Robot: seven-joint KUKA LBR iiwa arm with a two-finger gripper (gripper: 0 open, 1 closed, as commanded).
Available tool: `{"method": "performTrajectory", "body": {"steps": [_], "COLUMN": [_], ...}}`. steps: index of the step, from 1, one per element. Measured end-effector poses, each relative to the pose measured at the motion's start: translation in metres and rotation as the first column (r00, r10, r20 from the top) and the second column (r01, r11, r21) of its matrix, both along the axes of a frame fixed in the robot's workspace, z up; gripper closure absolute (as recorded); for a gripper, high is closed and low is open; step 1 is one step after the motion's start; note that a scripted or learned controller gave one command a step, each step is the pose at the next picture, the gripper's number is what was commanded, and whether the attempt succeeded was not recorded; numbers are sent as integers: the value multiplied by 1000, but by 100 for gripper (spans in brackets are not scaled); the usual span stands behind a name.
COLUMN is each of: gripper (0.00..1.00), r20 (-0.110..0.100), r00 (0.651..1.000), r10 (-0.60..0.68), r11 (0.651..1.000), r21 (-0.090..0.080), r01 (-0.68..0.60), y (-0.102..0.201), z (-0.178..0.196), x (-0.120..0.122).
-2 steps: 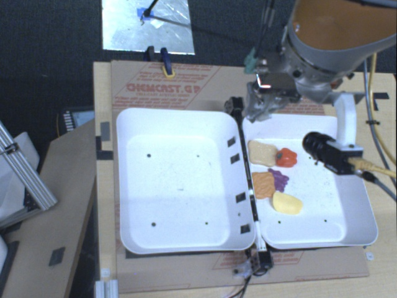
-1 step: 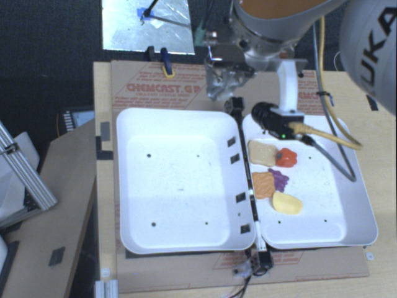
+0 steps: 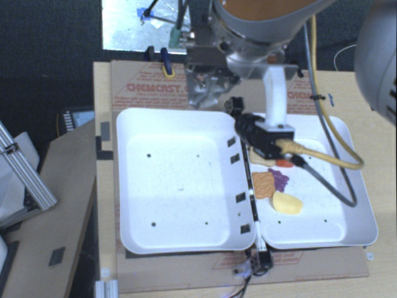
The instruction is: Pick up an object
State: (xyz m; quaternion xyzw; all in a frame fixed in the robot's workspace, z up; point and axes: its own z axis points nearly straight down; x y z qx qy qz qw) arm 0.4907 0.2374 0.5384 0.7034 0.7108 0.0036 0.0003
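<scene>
Above the far rim of the left bin (image 3: pixel 127 166), the gripper (image 3: pixel 208 93) hangs from the arm (image 3: pixel 267 11), blurred; whether it is open or closed cannot be told, and nothing shows in its grasp. Beneath it lies printed cardboard (image 3: pixel 149 89), which runs under both bins, with a blue and yellow clamp (image 3: pixel 166 64) at the sheet's far edge, just left of the gripper.

All four pieces lie in the right bin (image 3: pixel 322 222), well apart from the gripper, bunched near that bin's left wall. The joined walls of the two bins stand between the gripper and the pieces. The orange piece (image 3: pixel 263 185) sits just beside the wall, its long axis running roughly near to far. The purple piece (image 3: pixel 280 179) touches the orange piece's right side. The yellow piece (image 3: pixel 287 203) lies just nearer the camera, against the orange piece's near end, its long axis running left to right with the right end slightly lower. The small red piece (image 3: pixel 284 164) lies farther back, also stretched left to right, close to the purple piece.
</scene>
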Motion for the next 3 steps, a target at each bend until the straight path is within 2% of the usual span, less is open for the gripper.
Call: {"method": "performTrajectory", "body": {"steps": [1, 2, 3], "gripper": [0, 100, 100], "r20": [-4, -2, 0], "r00": [1000, 1000, 1000], "r10": [-7, -3, 1], "r11": [1000, 1000, 1000], "r21": [-3, -1, 0], "r01": [7, 3, -1], "y": [-3, -3, -2], "z": [-3, 8, 19], "x": [2, 3, 3]}}
